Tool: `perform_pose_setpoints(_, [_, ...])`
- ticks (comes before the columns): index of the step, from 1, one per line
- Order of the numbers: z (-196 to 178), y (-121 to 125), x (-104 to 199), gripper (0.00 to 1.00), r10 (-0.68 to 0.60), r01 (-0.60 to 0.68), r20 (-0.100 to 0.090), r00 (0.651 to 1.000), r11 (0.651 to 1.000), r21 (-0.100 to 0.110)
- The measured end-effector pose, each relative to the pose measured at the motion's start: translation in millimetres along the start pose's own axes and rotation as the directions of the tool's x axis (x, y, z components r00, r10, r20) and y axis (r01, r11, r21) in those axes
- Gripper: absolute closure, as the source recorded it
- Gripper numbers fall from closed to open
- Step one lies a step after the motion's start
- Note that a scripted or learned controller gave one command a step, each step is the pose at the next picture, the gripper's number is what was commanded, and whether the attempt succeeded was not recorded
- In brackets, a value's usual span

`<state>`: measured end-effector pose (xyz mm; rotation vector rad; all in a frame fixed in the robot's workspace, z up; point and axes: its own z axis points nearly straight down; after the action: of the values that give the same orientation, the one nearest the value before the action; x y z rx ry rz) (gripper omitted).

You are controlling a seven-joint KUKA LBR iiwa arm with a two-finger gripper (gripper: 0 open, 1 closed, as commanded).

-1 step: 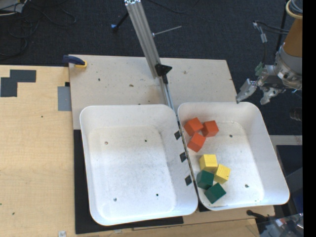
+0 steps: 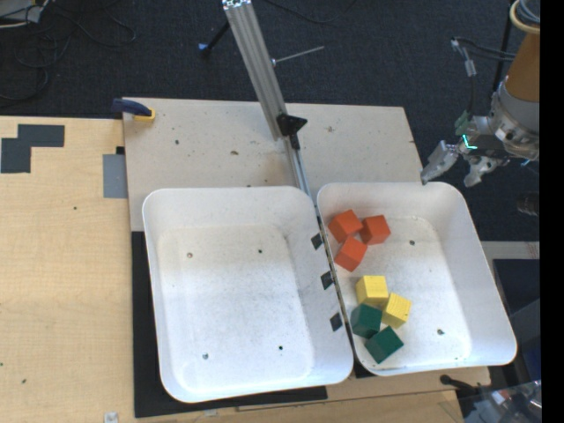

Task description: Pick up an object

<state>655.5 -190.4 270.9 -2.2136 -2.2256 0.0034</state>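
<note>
Blocks point(image 2: 368, 282), three orange, two yellow and two green, all lie against the right bin's point(image 2: 476, 263) left wall, so you have everything left to do, with your claw point(image 2: 458, 167) spread wide and empty beyond its far right corner.

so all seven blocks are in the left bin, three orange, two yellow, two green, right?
Wrong bin. In the camera view the orange blocks, yellow blocks and green blocks all lie in the right bin, along its left side. The counts are correct.
</note>
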Motion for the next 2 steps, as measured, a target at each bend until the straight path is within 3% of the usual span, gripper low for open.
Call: perform_pose_setpoints(2, [110,5,7,0.0,-0.001,0.001,-0.001,1.0,1.0,0.004])
